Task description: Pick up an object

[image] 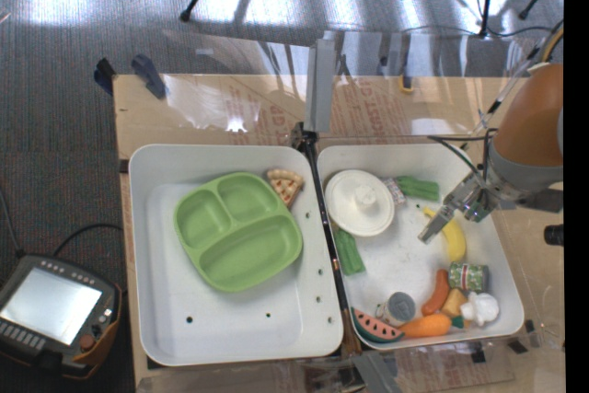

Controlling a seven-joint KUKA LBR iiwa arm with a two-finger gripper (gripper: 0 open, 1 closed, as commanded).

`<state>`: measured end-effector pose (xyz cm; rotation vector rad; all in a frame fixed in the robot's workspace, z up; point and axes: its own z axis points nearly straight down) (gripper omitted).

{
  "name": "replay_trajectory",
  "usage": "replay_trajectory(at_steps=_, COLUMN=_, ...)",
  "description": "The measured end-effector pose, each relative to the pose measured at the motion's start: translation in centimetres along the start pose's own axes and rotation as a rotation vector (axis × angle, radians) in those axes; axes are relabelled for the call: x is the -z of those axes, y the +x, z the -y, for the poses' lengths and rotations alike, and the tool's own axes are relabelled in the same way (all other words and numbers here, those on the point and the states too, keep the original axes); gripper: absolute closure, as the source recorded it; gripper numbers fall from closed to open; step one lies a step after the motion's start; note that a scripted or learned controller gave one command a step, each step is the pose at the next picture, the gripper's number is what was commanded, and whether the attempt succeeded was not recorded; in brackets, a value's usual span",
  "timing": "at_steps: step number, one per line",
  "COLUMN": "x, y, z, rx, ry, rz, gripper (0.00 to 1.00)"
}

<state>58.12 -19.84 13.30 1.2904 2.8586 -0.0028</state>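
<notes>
My gripper (431, 230) hangs over the right bin (396, 258), beside the left end of a yellow banana (454, 240). Nothing shows in its grasp. A white round dish (360, 201) lies to its left, with a green block (419, 189) behind it and a green stick (349, 251) along the bin's left wall. At the bin's near end lie a green can (467, 276), an orange-red sausage (436, 292), a carrot (425, 325), a watermelon slice (378, 325), a grey round piece (400, 304) and a white figure (479, 308).
The left bin (166, 290) holds a green divided plate (237, 230) and a pizza slice toy (287, 186) at its far right corner. A metal post (322, 87) stands behind the bins. A teach pendant (55, 308) lies on the floor at left.
</notes>
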Motion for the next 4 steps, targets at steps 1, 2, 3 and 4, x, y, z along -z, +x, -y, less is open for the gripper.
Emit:
replay_trajectory(at_steps=1, x=-4.8, y=-2.4, z=-1.2, rx=-0.06, ry=0.003, rz=-0.009, gripper=0.0)
replay_trajectory(at_steps=2, x=-3.5, y=-2.5, z=-1.5, rx=-0.051, ry=0.0, rz=-0.004, gripper=1.0)
replay_trajectory(at_steps=3, x=1.3, y=3.4, z=-4.6, rx=-0.062, ry=-0.003, rz=-0.004, gripper=1.0)
replay_trajectory(at_steps=4, x=10.7, y=9.6, z=-13.5, rx=0.004, ry=-0.009, rz=0.0, gripper=1.0)
